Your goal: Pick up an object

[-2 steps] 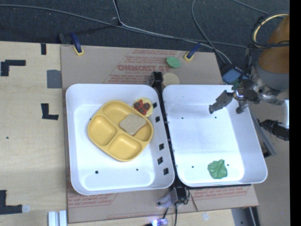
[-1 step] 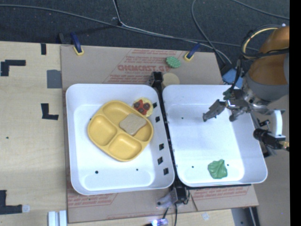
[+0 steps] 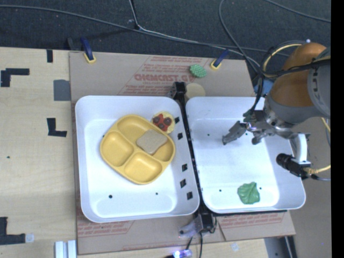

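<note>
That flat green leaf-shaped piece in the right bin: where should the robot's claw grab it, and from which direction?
The flat green leaf-shaped piece lies low on the floor of the right white bin, near its front wall. Probably best to come straight down from above and pinch across its narrower width, near the middle. The gripper hovers further back in the bin, so it would need to move toward the front.

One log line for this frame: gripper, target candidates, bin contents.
gripper: over right white bin, holding nothing | flat green leaf-shaped piece: right bin, near corner | yellow divided plastic tray: left bin, brown bread slice on it
</note>
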`<act>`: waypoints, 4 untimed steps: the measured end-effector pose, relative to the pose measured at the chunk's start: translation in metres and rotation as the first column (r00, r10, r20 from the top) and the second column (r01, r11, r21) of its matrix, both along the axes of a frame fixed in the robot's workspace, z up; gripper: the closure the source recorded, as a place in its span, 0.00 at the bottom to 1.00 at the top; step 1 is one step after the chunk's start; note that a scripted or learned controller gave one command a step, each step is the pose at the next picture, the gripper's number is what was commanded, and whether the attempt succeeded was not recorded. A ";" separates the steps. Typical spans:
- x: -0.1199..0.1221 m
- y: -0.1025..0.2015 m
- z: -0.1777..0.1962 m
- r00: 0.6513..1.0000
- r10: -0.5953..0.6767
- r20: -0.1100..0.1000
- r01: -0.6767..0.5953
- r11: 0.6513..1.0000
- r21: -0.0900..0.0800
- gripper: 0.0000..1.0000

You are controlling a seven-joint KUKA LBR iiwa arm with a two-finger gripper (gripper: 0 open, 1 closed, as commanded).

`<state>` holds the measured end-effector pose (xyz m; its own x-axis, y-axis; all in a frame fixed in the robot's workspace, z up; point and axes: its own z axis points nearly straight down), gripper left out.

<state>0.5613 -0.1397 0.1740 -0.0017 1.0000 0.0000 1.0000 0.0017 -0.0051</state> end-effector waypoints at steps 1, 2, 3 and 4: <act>-0.004 0.008 -0.047 1.000 0.000 -0.001 0.000 1.000 0.001 0.00; -0.003 0.009 -0.035 1.000 0.001 0.002 -0.001 1.000 0.000 1.00; -0.006 0.014 0.009 1.000 0.000 0.007 0.000 1.000 0.000 1.00; -0.005 0.015 0.038 1.000 0.000 0.007 0.000 1.000 0.000 1.00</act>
